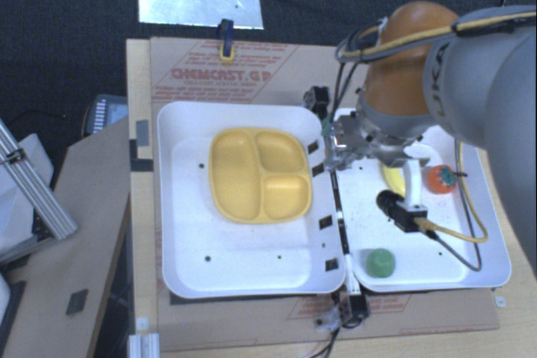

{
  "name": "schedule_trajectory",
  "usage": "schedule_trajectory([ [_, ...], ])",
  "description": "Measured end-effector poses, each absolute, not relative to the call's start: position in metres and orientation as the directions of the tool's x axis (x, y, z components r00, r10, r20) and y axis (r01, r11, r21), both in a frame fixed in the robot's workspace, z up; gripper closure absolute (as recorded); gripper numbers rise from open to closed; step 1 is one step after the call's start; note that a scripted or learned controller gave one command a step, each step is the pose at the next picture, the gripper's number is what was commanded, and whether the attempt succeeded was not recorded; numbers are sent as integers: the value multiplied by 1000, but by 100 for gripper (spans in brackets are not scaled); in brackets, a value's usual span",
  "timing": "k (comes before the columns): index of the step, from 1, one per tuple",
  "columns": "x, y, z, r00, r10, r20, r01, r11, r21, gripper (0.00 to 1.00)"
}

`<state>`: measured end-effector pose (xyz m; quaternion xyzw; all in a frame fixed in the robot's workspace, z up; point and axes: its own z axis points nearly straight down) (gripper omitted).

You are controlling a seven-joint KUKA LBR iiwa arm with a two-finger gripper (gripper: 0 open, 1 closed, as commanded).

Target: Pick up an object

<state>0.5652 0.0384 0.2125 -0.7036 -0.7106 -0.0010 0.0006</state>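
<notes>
Closest to the lens, a little green round piece (380, 262) is sitting in the lower left corner of the right bin (419, 260), well apart from everything else in there.

Going from the left now: the left bin (235, 251) is taking up the middle of the frame, and a yellow divided plate (256, 176) is lying flat in its upper half with its three sections facing up. Both bins are resting on a cardboard sheet (218, 67) with red printing, which is covering the tabletop (92, 180).

Right at the seam between the two bins, just above centre frame, the hand (340, 142) is hanging at the upper left corner of the right bin. Honestly can't tell whether it's open or closed from this angle, and nothing is showing in its grip. The grey arm (478, 71) with its orange band (407, 54) is coming in from the upper right and covering a good chunk of that bin.

Just right of the hand, a yellow piece (393, 178) is peeking out from under the wrist, too hidden to say what it is. Near that, a small orange-red tomato-looking thing (438, 179) with a green stem is lying on the bin floor.
</notes>
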Motion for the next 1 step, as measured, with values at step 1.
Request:
schedule_trajectory([
  [1,574,99,214,-10,1000,2,1000,10,3,100],
])
